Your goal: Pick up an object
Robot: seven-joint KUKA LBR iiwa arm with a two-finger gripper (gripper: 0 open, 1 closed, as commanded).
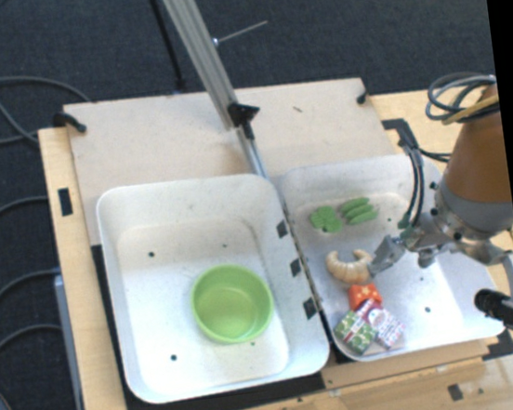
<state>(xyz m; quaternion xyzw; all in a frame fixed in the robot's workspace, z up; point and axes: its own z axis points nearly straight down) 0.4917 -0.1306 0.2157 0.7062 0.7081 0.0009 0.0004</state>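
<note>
A: Gripper (382,256) position?

B: Low over the right bin (456,300), just right of the beige crescent (349,265). Tip pointed left at the crescent's right end. Reached in from the right on the grey arm (473,213), orange band (477,156) above the wrist.

A: Open or closed?

B: Cannot tell. Too blurred and too small at the tip to make out any gap.

A: Crescent held?

B: Not seen inside the gripper. Lying flat on the bin floor, curve opening upward in the view, right end level with the gripper tip. Touching or just short of it: cannot tell.

A: Other pieces around the crescent?

B: Just below it, at its right end, an orange-red piece (364,295). Below that again, touching or nearly so, a green, white and pink packet (371,328) against the bin's near rim. Above the crescent, apart from it, a green lump (326,219), and just right of that lump a ribbed green piece (358,209). None of these at the gripper.

A: Left of the crescent?

B: Well apart, across the seam between bins, a green bowl (232,303) sitting upright in the left bin (146,223), mouth up.
</note>
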